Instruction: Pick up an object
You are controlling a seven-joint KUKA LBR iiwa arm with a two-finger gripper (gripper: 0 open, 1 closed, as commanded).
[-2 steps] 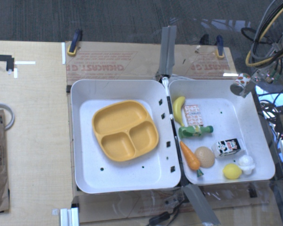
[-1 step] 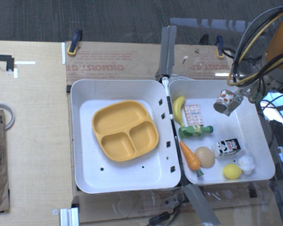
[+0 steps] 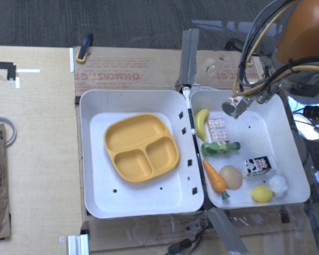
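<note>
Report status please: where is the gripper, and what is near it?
Gripper over right bin's far end, nothing held. Banana and small carton nearest. Path clear.

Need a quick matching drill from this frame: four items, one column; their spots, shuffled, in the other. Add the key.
Items:
1. yellow divided plate
2. banana
3. lemon
4. carrot

Places:
A. right bin, near edge, beside the white ball
B. left bin
C. right bin, left wall, far half
D. right bin, left wall, near half, beside the egg

Pairs: 1-B, 2-C, 3-A, 4-D
</note>
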